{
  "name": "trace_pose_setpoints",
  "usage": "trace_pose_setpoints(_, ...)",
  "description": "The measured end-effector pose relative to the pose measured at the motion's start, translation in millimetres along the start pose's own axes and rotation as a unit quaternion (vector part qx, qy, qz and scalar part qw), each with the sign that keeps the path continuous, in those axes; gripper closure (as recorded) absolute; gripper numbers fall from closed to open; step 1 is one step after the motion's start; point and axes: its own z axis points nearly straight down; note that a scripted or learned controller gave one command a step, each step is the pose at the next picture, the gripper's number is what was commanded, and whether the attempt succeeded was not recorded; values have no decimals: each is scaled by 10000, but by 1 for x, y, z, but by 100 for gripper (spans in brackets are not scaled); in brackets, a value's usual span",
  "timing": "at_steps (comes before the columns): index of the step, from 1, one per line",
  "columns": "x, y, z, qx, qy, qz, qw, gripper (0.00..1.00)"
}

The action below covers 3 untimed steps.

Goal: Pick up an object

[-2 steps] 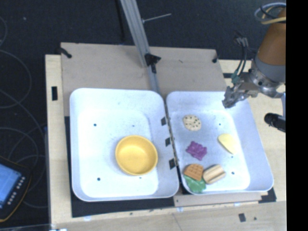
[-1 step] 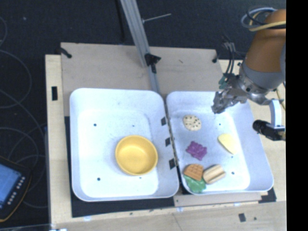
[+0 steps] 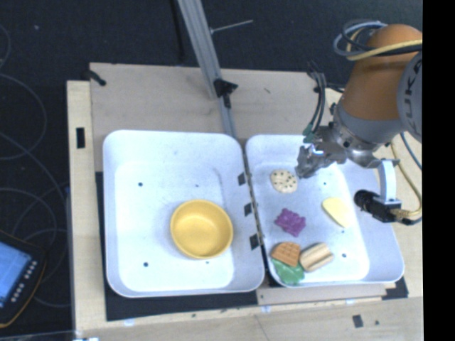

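Fingers (image 3: 307,166) state unclear, near one cookie (image 3: 284,181); right bin (image 3: 355,265) five items, left bin (image 3: 121,212) one yellow bowl (image 3: 201,228).

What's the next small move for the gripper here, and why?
Probably a short shift toward the left bin and down onto the round speckled cookie. The two-finger gripper hangs just up and to the right of it in the right white bin, with nothing visibly between its fingers. The cookie is the nearest item and lies apart from the purple grape-like toy.

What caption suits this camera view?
Gripper hovers beside cookie in right bin; yellow bowl sits in left bin.
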Motion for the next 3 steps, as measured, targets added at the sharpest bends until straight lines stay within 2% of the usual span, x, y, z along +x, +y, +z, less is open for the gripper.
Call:
trace_pose_setpoints(2,105,-34,20,5,-1,-5,10000,100)
trace_pose_setpoints(3,149,-40,24,6,5,-8,10000,100)
